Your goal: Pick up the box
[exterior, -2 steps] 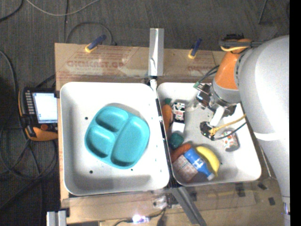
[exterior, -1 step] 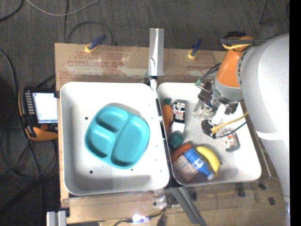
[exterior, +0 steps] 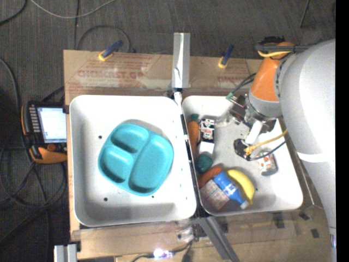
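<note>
A small black-and-white box (exterior: 207, 129) stands in the right bin (exterior: 289, 201), near its upper left, with a white piece (exterior: 206, 147) just below it. A blue carton (exterior: 229, 189) lies lower down beside a banana (exterior: 244, 184). My gripper (exterior: 235, 112) hangs over the upper middle of that bin, a little right of the black-and-white box and apart from it. Nothing shows between its tips, and their spread is hidden from this angle.
The right bin also holds an orange carrot-like piece (exterior: 192, 133), a teal round thing (exterior: 204, 161), a red-orange piece (exterior: 210, 173), a brown can (exterior: 214, 196) and a small white-and-red item (exterior: 267, 166). A teal divided plate (exterior: 136, 157) lies in the left bin (exterior: 82, 119).
</note>
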Robot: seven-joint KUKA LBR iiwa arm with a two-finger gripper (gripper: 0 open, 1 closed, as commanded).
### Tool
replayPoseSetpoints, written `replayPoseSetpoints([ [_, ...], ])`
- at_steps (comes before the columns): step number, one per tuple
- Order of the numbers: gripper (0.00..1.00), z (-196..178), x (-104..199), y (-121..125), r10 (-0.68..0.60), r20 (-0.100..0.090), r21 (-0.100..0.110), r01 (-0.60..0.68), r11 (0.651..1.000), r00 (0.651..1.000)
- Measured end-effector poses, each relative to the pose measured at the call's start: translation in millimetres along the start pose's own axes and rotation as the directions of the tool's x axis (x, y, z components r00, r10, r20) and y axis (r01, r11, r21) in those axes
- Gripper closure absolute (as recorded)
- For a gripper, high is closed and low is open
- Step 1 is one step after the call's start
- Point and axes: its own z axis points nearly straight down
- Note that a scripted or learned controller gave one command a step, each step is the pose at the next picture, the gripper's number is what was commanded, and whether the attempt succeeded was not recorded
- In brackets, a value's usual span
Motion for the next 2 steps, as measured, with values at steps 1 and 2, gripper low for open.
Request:
replayPoseSetpoints([
  [1, 0.00, 12.6, -29.5, 76.1, 0.015, 0.000, 0.046, -0.015, 0.999, 1.000],
  [2, 0.00, 6.9, -66.4, 27.3, -0.048, -0.011, 0.017, 0.048, 0.999, 0.999],
])
